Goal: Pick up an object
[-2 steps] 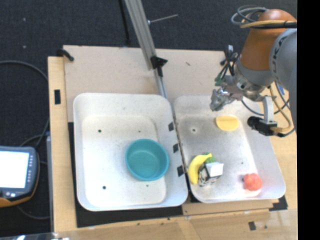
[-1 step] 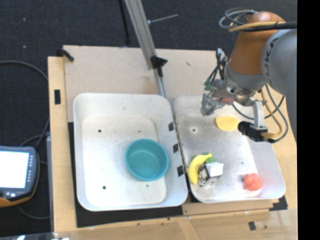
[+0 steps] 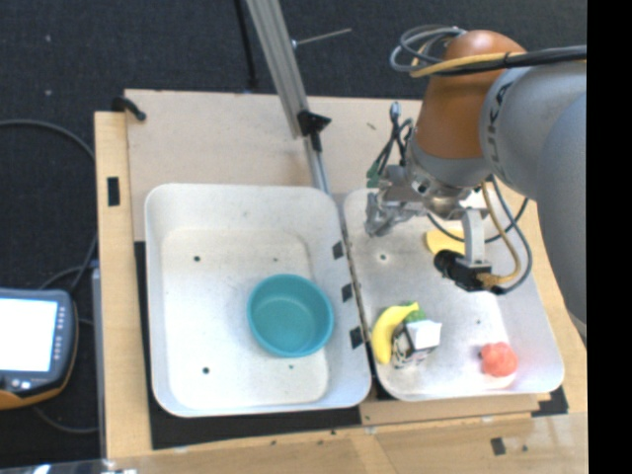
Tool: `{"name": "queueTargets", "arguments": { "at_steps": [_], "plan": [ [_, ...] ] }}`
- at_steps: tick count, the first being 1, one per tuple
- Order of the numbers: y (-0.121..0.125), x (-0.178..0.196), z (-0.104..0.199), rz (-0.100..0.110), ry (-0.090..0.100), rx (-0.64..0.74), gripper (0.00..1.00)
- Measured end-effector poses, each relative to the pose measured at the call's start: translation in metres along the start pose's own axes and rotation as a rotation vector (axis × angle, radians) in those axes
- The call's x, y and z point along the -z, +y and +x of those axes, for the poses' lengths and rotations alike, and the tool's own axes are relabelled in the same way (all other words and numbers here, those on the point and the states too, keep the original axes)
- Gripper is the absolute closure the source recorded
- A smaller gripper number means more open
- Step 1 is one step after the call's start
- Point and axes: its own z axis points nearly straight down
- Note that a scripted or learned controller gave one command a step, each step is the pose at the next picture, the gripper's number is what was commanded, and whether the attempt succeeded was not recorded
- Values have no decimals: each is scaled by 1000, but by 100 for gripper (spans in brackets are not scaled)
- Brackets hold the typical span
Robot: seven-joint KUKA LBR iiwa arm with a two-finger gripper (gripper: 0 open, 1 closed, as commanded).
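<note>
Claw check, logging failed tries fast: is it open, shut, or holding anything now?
Claw: cannot be told; it sits over the right bin, nothing seen between its tips.

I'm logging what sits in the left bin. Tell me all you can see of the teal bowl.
The round teal plastic-looking bowl stands upright, mouth up, in the left shallow white bin, toward that bin's lower right part near the divide between the bins. It looks smooth and one colour, and nothing shows inside it. It rests on the bin floor, and nothing else touches it.
</note>
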Motion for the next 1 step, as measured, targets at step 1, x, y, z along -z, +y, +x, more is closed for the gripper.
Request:
{"name": "queueTargets", "arguments": {
  "at_steps": [1],
  "plan": [
    [-18, 1, 54, 0, 0, 0, 100]
  ]
}}
